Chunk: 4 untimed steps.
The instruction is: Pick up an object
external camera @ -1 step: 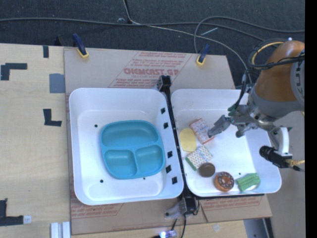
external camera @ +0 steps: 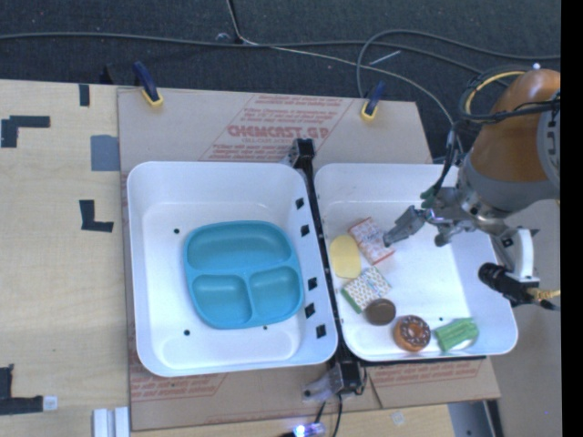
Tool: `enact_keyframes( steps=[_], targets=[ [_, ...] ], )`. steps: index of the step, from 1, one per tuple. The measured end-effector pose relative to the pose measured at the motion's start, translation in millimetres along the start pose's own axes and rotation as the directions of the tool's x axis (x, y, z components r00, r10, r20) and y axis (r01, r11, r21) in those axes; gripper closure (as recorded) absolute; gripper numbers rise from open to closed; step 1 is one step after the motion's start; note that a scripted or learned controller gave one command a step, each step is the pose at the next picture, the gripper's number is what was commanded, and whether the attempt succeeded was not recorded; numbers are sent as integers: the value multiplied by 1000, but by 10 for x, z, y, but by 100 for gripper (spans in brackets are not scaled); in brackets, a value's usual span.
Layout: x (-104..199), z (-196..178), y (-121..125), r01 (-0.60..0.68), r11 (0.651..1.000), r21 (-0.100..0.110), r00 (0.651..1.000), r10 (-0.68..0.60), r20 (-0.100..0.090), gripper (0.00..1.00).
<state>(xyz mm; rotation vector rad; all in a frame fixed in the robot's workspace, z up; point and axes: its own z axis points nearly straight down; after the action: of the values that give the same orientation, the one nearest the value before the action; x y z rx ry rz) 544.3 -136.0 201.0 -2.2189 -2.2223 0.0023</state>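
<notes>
White right bin (external camera: pixel 474 271) has the items — packets (external camera: pixel 371 240), yellow disc (external camera: pixel 345 257), donut (external camera: pixel 413 333) — hand (external camera: pixel 397 235) hovering beside top packet, grip state unclear, blue tray (external camera: pixel 242 273) in left bin (external camera: pixel 155 271).

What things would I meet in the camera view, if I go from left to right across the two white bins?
Blue divided tray → yellow round piece → brown round piece → doughnut → green piece. The gripper hangs above the right bin. I leave out the two patterned packets, whose places overlap with the others.
</notes>
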Motion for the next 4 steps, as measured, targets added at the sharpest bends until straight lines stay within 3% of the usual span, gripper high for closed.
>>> enact_keyframes(
  steps=[1, 2, 3, 4],
  targets=[
    [-100, 542, -18, -1, 1000, 5, 1000, 1, 0, 0],
    [-56, 1151, -28, -1, 1000, -4, 1000, 1, 0, 0],
    [-57, 1150, -20, -1, 1000, -4, 1000, 1, 1, 0],
    [-62, 1047, -16, 0, 1000, -6, 1000, 0, 4, 100]
  ],
)
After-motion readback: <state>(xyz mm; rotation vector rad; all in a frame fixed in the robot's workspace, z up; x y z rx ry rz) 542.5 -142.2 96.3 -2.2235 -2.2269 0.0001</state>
